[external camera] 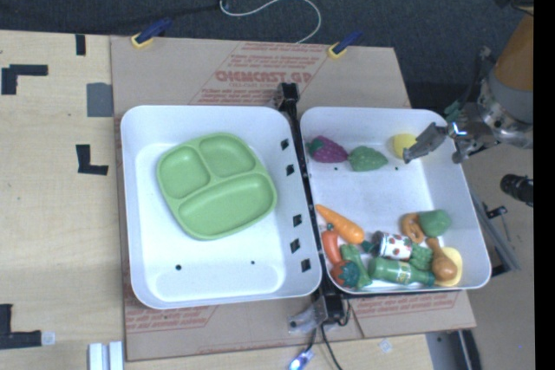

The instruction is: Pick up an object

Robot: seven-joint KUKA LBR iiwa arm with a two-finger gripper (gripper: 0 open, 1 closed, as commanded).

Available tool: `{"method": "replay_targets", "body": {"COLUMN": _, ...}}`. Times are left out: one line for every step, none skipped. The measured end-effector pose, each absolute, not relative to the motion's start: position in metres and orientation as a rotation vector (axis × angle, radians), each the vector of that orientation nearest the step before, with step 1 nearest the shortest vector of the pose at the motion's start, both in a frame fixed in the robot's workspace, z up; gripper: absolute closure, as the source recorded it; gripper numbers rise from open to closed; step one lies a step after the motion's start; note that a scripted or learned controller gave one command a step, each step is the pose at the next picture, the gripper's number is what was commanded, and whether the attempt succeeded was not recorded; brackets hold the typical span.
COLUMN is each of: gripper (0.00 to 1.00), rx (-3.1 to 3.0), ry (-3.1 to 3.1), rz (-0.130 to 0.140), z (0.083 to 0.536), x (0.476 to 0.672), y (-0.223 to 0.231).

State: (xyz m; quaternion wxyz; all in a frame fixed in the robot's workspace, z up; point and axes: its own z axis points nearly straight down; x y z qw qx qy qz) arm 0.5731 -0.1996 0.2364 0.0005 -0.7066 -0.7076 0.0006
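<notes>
While we hover at the right white bin's (pixel 451 186) far right rim, our two-finger gripper (pixel 422 143) grasps nothing; whether it's spread, we cannot tell; the small yellow rounded toy (pixel 401 143) lies just left of it.

The table (pixel 52 212) carries a cardboard sheet (pixel 260 74) (printed in red lettering) toward its right edge. Two white bins, left bin (pixel 143 212) and right bin (pixel 460 186), rest side by side on the sheet.
</notes>
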Motion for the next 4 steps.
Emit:
{"method": "replay_targets", "body": {"gripper": 1.00, "rx": -2.218, "ry": -2.224, "rz": 0.002, "z": 0.246, "x": 0.573, "y": -0.199}}
{"method": "replay_targets", "body": {"gripper": 1.00, "rx": -2.218, "ry": -2.238, "rz": -0.012, "z": 0.362, "x": 0.563, "y": -0.132}}
{"method": "replay_targets", "body": {"gripper": 1.00, "rx": -2.213, "ry": -2.239, "rz": -0.015, "z": 0.462, "x": 0.524, "y": -0.043}}
{"method": "replay_targets", "body": {"gripper": 1.00, "rx": -2.215, "ry": -2.231, "rz": -0.006, "z": 0.498, "x": 0.500, "y": 0.005}}
